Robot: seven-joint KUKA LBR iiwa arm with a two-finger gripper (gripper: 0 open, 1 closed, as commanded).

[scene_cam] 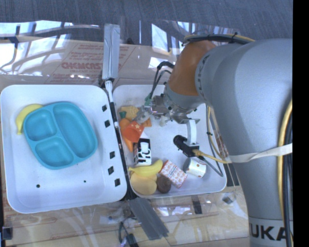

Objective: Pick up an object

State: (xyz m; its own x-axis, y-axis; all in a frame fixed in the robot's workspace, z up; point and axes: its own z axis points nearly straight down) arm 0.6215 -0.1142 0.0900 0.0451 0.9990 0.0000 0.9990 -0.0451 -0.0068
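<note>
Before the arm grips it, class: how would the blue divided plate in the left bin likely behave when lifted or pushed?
The blue divided plate looks like moulded plastic, so probably stiff and light. It lies flat with a low rim, so it would likely slide, not tip. Its wide, shallow shape may be awkward for the gripper.

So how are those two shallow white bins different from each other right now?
The left white bin carries just a blue divided plate with a yellow banana-shaped piece beside it; the right white bin carries a crowded pile of small mixed items. The grey arm's gripper is over the right bin, not the left. Both are shallow, white and rounded.
</note>
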